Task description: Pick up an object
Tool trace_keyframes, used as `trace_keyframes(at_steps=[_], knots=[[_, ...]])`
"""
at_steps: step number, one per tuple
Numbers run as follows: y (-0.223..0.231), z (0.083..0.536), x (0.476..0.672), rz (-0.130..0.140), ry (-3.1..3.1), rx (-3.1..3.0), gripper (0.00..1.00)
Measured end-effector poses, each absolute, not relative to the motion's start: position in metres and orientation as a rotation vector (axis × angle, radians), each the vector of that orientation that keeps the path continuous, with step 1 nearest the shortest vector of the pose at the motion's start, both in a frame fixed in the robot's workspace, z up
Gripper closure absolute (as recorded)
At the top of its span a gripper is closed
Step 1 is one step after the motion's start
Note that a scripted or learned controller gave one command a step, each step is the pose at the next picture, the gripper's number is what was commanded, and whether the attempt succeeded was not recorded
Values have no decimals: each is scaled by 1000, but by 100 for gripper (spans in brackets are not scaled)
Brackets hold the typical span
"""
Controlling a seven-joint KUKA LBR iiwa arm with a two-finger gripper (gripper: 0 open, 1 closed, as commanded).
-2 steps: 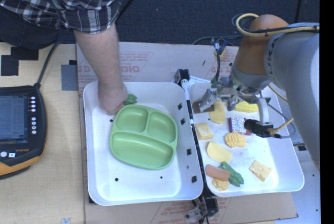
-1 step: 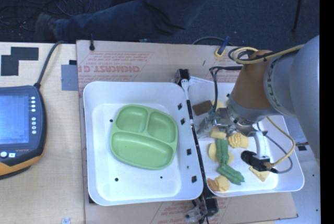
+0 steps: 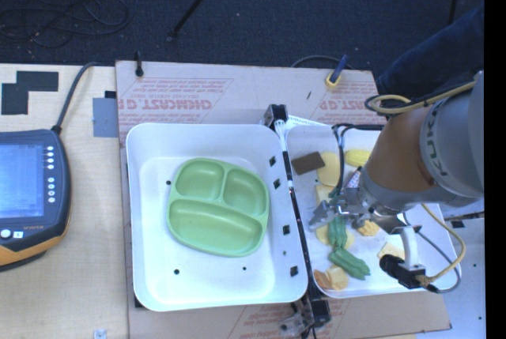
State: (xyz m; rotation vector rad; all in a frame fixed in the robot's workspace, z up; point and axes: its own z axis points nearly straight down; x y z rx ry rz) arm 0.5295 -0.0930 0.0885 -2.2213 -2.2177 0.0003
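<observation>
Two shallow white bins sit side by side on the desk (image 3: pixel 63 282), seen from above at a slant.

Camera view. Left bin (image 3: pixel 150 163): holds a green divided tray (image 3: pixel 217 205) lying flat near its centre, well apart from the arm. Right bin (image 3: pixel 312 294): holds the loose items from which one is to be picked. A brown block (image 3: pixel 307 163) lies toward 11 o'clock in this bin; pale yellow pieces (image 3: pixel 357 157) lie near 12 o'clock and along the middle; an orange-yellow piece (image 3: pixel 332 278) rests at 7 o'clock by the rim; a green pepper-like object (image 3: pixel 349 261) lies at 6 o'clock, slanting down to the right.

Arm (image 3: pixel 427 148): enters from 3 o'clock, its orange band above the wrist, reaching down into the middle of the right bin. Gripper (image 3: pixel 337 213): low among the objects, metal fingers (image 3: pixel 321 214) pointing toward 9 o'clock. A green piece (image 3: pixel 338 231) lies just beneath them, touching or nearly so. Whether the fingers are spread or closed cannot be told from this angle, nor whether anything lies between them.

Progress, as a judgement: the reach into the bin appears made; a secure grasp and lift clear of the bin are not yet shown. A teach pendant (image 3: pixel 28 187) rests at 9 o'clock on the desk.
</observation>
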Motion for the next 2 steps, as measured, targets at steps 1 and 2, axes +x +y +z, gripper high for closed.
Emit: trace_keyframes(at_steps=[1, 2], knots=[[-97, 89, 495, -2, -2220, -2222, 0], [-97, 99, 496, -6, -2212, -2222, 100]])
